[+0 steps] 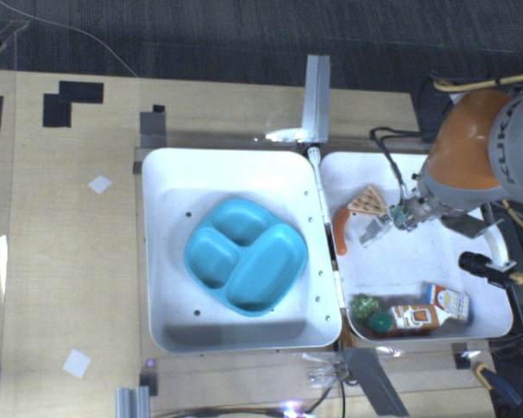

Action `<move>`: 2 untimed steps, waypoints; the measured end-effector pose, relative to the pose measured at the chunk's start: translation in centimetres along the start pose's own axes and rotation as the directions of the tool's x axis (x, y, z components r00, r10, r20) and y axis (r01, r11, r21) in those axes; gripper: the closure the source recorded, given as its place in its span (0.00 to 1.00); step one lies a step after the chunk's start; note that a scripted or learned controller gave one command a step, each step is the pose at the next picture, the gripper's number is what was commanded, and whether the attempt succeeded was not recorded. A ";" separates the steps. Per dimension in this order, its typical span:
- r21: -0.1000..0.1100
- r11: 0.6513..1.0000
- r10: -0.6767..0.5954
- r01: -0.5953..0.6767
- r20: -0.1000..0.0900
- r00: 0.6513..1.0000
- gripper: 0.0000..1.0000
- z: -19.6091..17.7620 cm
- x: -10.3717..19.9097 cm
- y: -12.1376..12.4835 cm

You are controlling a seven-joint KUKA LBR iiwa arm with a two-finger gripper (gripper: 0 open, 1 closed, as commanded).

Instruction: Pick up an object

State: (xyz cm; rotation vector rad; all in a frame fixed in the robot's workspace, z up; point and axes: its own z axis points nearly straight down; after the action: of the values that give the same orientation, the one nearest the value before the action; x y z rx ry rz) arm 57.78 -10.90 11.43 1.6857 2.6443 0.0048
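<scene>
In right bin point(497, 316), triangular waffle-textured wedge point(368, 202), end effector point(375, 227) beside.

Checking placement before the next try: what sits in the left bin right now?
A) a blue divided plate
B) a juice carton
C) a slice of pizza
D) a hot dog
A: the blue divided plate lies in the left bin, while the carton, pizza slice and hot dog are in the right bin.
</scene>
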 end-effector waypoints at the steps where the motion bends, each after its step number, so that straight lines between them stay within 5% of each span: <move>1: 0.000 0.991 -0.137 0.137 0.001 0.991 0.00 1.7 -3.4 7.2; 2: -0.003 0.994 -0.106 0.106 0.002 0.994 0.00 2.6 0.6 2.2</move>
State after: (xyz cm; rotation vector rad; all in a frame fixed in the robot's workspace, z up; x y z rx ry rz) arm 59.58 -9.43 8.87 1.5413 2.7268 0.0064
